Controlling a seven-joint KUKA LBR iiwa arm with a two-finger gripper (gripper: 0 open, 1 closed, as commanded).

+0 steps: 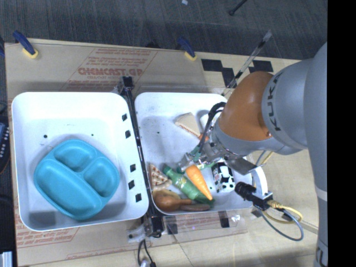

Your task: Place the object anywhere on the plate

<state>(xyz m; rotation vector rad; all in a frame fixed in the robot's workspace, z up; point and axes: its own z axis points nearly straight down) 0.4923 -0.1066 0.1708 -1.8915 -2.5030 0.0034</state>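
a: looming closest to the lens is the arm [289, 110], grey with its orange band, bent low over the right bin [161, 107]. your gripper [207, 156] sits down among the toys there. what are you after?

b: the carrot [198, 181], i judge. it lies in the near part of the right bin, just under the wrist, touching a green bottle-like piece [182, 183], with a brown piece [173, 201] beside them at the bin's near wall.

a: then come down square over the carrot's middle and close across its narrow width, so the green one isn't dragged along. lift straight up and clear the divide between the bins before you travel left.

b: and the plate [77, 177]?

a: blue, three compartments, lying in the near-left part of the left bin [33, 110], well apart from the pile. any compartment serves, so go low before letting go.

b: is the pincer apart or together?

a: you cannot tell; the wrist hides the tips. the black-and-white thing [223, 178] beside the carrot is too small to name, and the pale wedge [190, 122] farther back is partly covered by the arm.
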